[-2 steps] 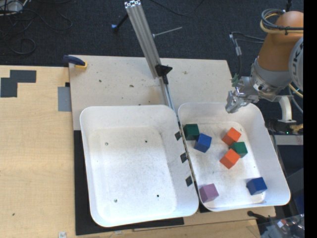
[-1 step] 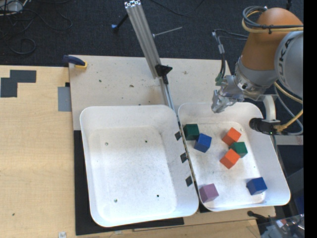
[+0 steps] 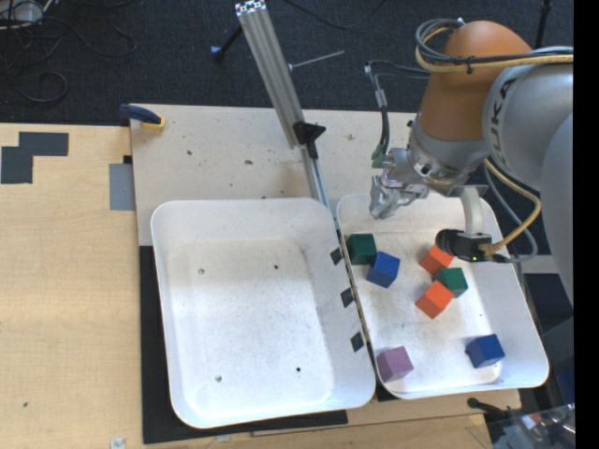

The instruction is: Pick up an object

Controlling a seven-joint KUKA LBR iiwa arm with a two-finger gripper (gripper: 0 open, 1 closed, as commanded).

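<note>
Blocks sit in the right bin [image 3: 524, 344]. A green block [image 3: 361, 247] lies at about 10 o'clock in that bin, touching a blue block [image 3: 383, 269]. The gripper [image 3: 386, 204] hangs just above the green block, at its 1 o'clock, and holds nothing. I cannot tell how it is set. The green block looks small, light and hard, so it will not squash. I think it is best to pinch it on two flat sides, away from the blue one.
</note>
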